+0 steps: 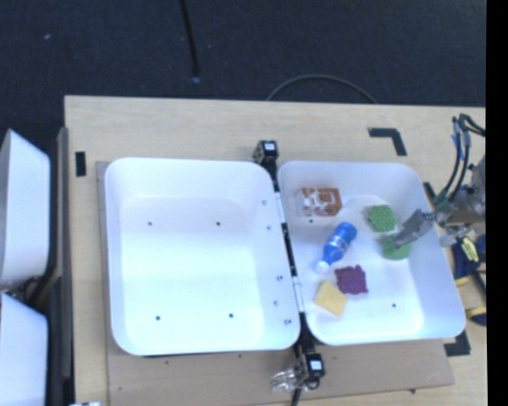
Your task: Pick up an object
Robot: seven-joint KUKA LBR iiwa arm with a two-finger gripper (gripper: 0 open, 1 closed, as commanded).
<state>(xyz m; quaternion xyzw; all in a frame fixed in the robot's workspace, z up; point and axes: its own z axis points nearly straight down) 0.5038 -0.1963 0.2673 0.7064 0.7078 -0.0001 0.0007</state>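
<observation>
- Bench point(195, 125): pale wood top; bears two shallow white bins side by side; dark floor beyond its far edge.
- Left bin point(118, 252): white, rounded corners; only small dark dots show on its floor.
- Divider point(284, 244): the strip where the two bins meet; a small black fitting at its far end and another at its near end.
- Right bin point(406, 311): white; holds all the loose things listed below.
- Brown packet point(320, 200): brown and white, lying flat at the far left of the right bin.
- Blue bottle point(338, 243): lying on its side, slanted, pale cap end toward the divider; just in front of the brown packet.
- Yellow block point(329, 298): at the near left of the right bin; touching or just beside the purple piece.
- Purple piece point(350, 279): dark, roughly square; between the blue bottle and the yellow block.
- Green piece point(380, 218): textured, roughly square; far right part of the bin, just left of the gripper.
- Second green piece point(396, 249): smaller; lying directly at the tip of the gripper, touching or partly under it.
- Gripper point(409, 231): grey, reaching in over the right rim of the bin, slanted down to the left; cannot tell whether it is released or clenched, nor whether it grips the second green piece.
</observation>
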